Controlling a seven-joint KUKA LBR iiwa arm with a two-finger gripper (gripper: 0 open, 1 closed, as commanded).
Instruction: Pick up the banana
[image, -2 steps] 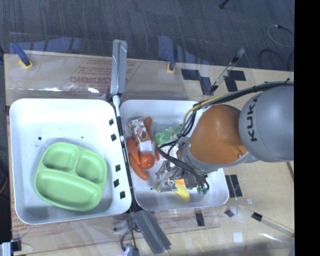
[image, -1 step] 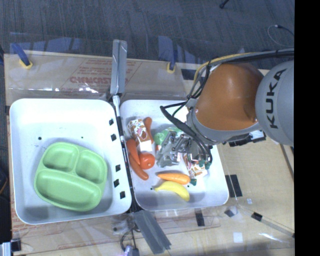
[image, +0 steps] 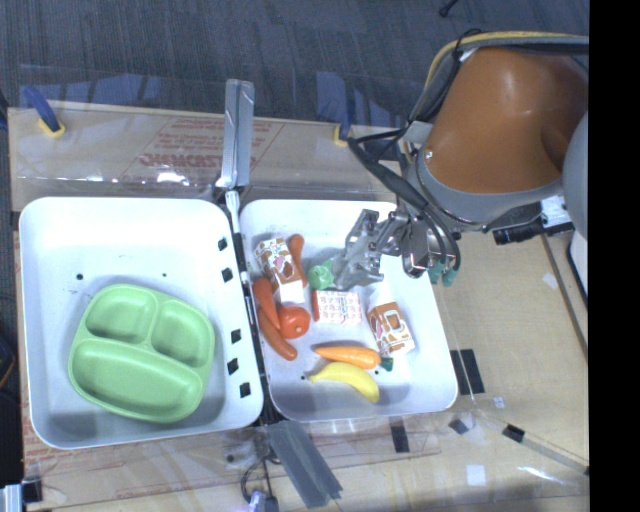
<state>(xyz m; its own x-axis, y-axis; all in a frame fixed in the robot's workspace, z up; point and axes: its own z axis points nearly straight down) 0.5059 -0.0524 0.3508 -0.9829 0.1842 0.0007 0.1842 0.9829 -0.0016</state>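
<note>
The yellow banana (image: 346, 381) lies on its side near the front wall of the right bin (image: 432, 345). My gripper (image: 358, 262) hangs over the middle of that bin, well behind the banana, just above a small green item (image: 321, 275) and a white-and-red carton (image: 337, 306). It is apart from the banana. An orange carrot (image: 347, 353) lies right behind the banana, almost touching it.
The right bin also holds a brown-and-white carton (image: 391, 328), another carton (image: 282, 262), a red tomato (image: 294, 321) and a long red-orange pepper (image: 270, 318). A green divided plate (image: 142, 350) sits in the left bin (image: 40, 250).
</note>
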